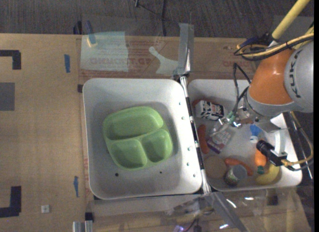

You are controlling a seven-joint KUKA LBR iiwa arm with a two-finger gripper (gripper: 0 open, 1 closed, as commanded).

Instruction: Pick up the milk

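The milk (208, 109) is a small white carton with black cow patches and a red end. It lies on its side at the back left of the right bin (294, 178). My gripper (231, 121) hangs low in that bin, just right of the carton and slightly nearer the front. It is over a clear packet with a purple edge (220, 137). The grey arm with its orange band (269, 84) reaches in from the right and hides the back right part of the bin. Nothing of the carton lies under the gripper.
The right bin also holds a red sausage (202, 139), a brown disc (215, 166), a carrot (237, 163), a banana (269, 175) and a small blue piece (255, 130). The left bin (94, 126) holds a green divided plate (138, 137).
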